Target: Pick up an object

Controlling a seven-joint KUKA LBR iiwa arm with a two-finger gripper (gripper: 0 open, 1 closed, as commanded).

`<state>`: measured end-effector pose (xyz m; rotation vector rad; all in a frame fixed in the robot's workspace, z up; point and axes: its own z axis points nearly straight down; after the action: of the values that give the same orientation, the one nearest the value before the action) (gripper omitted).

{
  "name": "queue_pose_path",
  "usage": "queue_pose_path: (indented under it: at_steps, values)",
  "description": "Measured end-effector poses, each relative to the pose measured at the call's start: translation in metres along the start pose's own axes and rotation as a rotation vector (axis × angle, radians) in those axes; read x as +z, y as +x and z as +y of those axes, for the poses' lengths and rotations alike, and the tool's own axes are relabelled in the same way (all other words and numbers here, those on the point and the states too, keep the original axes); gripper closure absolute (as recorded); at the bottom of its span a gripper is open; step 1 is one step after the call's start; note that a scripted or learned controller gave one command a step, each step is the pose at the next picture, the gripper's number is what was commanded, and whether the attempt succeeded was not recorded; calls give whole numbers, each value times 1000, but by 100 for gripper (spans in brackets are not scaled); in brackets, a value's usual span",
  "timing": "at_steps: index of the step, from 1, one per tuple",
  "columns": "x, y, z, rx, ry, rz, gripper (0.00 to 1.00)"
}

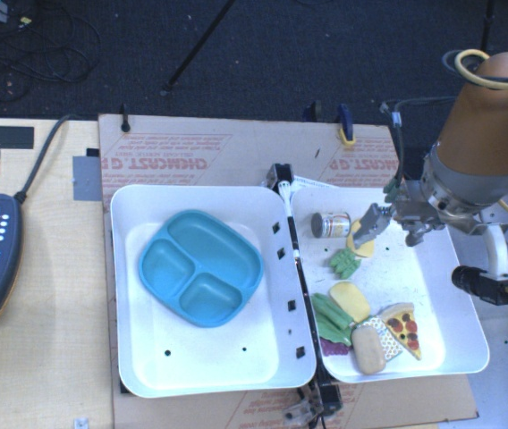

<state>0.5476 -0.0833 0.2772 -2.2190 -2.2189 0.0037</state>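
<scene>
Reaching in from the right, the arm (473, 123) holds its gripper (395, 223) over the far part of the right bin (455, 351). How wide its jaws stand cannot be told, and nothing is seen held between them. Candidate objects lie in this bin: a small can (331, 225) near the far-left corner, a yellow piece (360, 242) and green leafy piece (344, 262) just beside the gripper, and a cluster toward the near edge including a pizza slice (404, 328) and a bread-like piece (368, 349). The left bin (133, 347) carries a blue divided plate (201, 267). A sound grasp likely calls for descending squarely over one isolated object, such as the can, straddling its narrow width.
</scene>
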Motion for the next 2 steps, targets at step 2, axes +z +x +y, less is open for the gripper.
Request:
queue_pose_path:
  at_steps: [2]
  values:
    - [193,2,56,-2,-2,0,0]
